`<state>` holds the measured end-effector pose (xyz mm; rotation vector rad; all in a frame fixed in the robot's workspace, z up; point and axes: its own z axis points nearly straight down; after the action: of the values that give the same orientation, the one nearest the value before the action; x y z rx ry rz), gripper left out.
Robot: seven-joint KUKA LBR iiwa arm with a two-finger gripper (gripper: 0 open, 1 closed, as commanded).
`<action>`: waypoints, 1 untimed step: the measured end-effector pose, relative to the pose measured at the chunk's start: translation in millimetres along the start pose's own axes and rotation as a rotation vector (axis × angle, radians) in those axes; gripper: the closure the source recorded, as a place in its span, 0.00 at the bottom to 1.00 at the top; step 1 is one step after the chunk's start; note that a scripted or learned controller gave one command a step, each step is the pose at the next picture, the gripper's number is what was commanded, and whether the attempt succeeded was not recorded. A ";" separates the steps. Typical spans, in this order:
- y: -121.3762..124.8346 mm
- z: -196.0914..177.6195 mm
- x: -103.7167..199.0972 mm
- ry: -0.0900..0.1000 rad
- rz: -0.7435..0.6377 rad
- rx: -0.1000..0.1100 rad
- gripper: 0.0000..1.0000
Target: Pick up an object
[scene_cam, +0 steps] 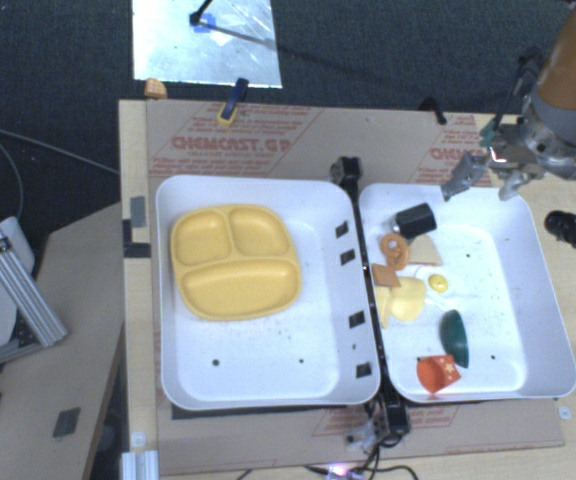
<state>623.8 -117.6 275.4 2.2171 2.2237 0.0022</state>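
Pincer (486, 180): fingers spread wide, nothing between them, above the far edge of the right bin (528, 268).
Black block (415, 219): nearest thing, just left of and below the pincer, apart from it.
Orange ring (395, 251): beside the block, toward the near side.
Yellow pieces (408, 298): middle of the same bin.
Green piece (455, 337): nearer the front, well apart from the pincer.
Red piece (438, 373): front edge.
Left bin (258, 368): holds a yellow divided tray (235, 260).
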 end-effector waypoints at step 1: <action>-26.9 197.6 -1.7 0.001 0.002 0.005 0.00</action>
<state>597.3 -119.5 77.7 2.2226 2.2243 -0.0028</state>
